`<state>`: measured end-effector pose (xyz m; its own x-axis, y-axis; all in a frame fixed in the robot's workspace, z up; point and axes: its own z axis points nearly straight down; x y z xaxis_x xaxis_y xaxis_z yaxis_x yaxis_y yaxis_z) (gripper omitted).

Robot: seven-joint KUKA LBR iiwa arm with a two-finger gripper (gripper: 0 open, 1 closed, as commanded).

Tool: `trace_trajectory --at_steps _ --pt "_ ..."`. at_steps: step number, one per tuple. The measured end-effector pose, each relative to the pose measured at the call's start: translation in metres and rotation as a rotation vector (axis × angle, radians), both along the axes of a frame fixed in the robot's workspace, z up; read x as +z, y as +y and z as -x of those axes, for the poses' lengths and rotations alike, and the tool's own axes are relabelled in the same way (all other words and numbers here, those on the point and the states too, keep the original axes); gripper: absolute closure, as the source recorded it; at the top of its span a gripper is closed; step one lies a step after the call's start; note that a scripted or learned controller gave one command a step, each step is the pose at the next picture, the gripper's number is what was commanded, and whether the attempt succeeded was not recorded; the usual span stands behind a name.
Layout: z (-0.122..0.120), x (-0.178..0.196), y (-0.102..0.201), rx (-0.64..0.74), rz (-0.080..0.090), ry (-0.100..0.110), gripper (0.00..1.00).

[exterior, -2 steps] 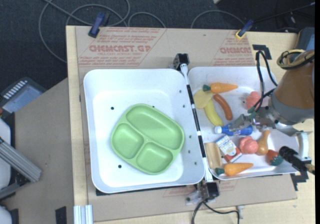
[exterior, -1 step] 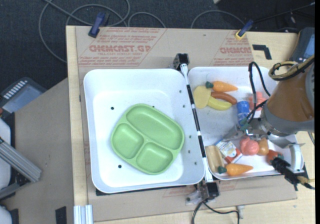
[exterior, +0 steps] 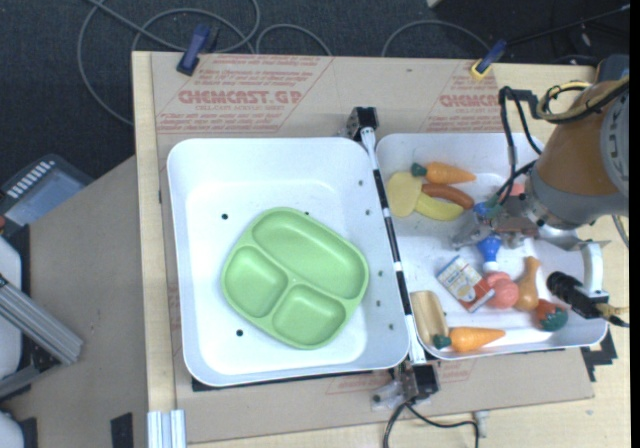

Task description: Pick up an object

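Note:
My gripper (exterior: 480, 230) hangs low over the middle of the right bin (exterior: 592, 334), reaching in from the right under the orange-banded wrist. Just below its tip lies a small blue piece (exterior: 490, 251), and left of it a red sausage on a yellow bun (exterior: 443, 201). An orange carrot (exterior: 447, 173) and a pale yellow slice (exterior: 403, 193) lie near the bin's far left corner. Nearer the front are a white packet (exterior: 459, 278), a red and pink piece (exterior: 497, 291), an orange bottle shape (exterior: 530, 276), a second carrot (exterior: 476, 338) and a tan roll (exterior: 429, 314).
The left bin (exterior: 200, 176) holds a green divided plate (exterior: 293, 278). A black rail (exterior: 385, 226) runs between the two bins. A small red and green fruit (exterior: 548, 315) sits at the right bin's front right.

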<state>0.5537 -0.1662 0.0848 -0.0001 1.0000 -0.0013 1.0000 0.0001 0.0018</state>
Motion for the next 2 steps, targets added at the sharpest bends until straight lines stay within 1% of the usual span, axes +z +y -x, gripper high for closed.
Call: trace_trajectory --at_steps 1,2 --pt "0.0 0.01 0.0 0.0 0.001 -0.002 1.0" --pt "-0.036 0.103 0.064 0.002 -0.002 -0.001 1.0"
